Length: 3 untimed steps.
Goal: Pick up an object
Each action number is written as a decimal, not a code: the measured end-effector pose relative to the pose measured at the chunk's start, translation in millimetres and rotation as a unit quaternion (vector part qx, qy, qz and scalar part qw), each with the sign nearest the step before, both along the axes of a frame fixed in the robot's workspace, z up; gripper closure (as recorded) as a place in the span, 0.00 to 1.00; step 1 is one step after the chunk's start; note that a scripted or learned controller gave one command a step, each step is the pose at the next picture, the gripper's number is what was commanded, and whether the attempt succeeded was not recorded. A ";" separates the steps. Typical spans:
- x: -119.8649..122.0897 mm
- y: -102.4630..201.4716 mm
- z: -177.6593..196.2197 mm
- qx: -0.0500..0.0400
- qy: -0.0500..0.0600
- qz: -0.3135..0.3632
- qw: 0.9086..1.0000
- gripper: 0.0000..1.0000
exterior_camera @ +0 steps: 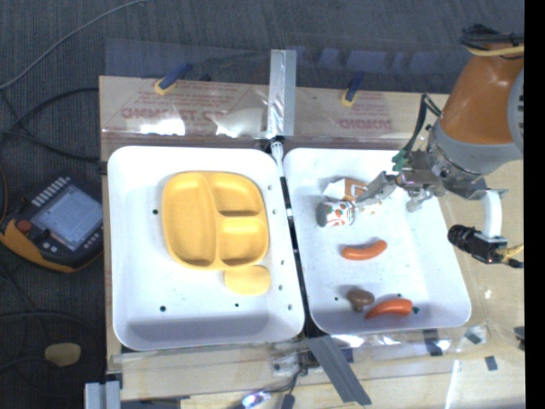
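Floor: dark carpet all round the bench, cables trailing at 10 and 11 o'clock, a pendant (pixel 58 224) lying off at 9 o'clock, out of the arm's way.
Bench: two white bins side by side; left bin (pixel 136 305), right bin (pixel 443 301), split by a metal divider (pixel 282 92) so each load keeps to its own side.
Left bin: a yellow tray (pixel 213 220) fills its middle, with a yellow disc (pixel 247 279) touching the tray's 5 o'clock corner. Nothing here looks easy to pinch.
Right bin: the pickable things. A can (pixel 337 214) lies on its side near 10 o'clock, a crumpled wrapper (pixel 349 187) touching its top. A sausage (pixel 364 250) sits at centre; a brown lump (pixel 359 296) and a carrot (pixel 389 308) lie just beside each other at 6 o'clock.
Arm: comes in from 3 o'clock, orange band (pixel 481 100) over the bin's rim.
Claw: the gripper (pixel 402 187) hangs at 1 o'clock in the right bin, near the wrapper. Whether it is spread or closed I cannot tell from here; nothing visibly in it.
Likely target: wrapper or can, being nearest, though that is my guess.
Risk: the two touch, so a grab could nudge one away.
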<state>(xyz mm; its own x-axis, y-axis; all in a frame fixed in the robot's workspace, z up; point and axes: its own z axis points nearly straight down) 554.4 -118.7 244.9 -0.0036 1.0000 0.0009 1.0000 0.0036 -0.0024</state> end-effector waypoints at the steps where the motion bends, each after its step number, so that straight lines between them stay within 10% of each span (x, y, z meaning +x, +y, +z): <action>1: 80.6 6.4 -117.9 -0.002 -0.009 -0.066 0.998 0.00; 3: -46.3 -19.2 -155.5 -0.002 -0.007 -0.024 1.000 0.00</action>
